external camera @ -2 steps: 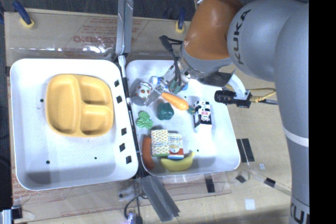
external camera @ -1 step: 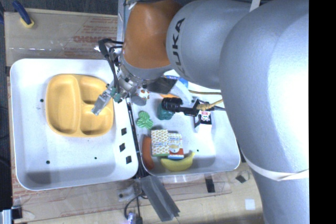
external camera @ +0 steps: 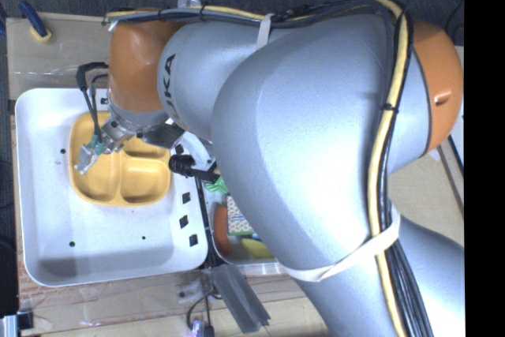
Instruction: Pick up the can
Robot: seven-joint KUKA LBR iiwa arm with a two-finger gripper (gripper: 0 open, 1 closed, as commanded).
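Mostly grey arm (external camera: 316,146), reaching from the right and covering nearly all of the right bin (external camera: 237,268). Beneath it, left bin (external camera: 47,233) holding a yellow divided tray (external camera: 134,177). Over the tray's left compartment, gripper (external camera: 88,155), fingers too blurred to tell open from closed. Under the arm in the right bin, a reddish-brown cylinder, possibly the can (external camera: 222,229), beside yellow and green items (external camera: 251,242).

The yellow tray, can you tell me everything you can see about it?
The yellow tray looks like smooth plastic, with rounded corners and a ridge splitting it into compartments. It lies flat in the left bin, toward its upper part. The gripper reaches down over the tray's left side, and the arm hides its upper right corner. A small greenish bit shows at the gripper; what it is cannot be told.
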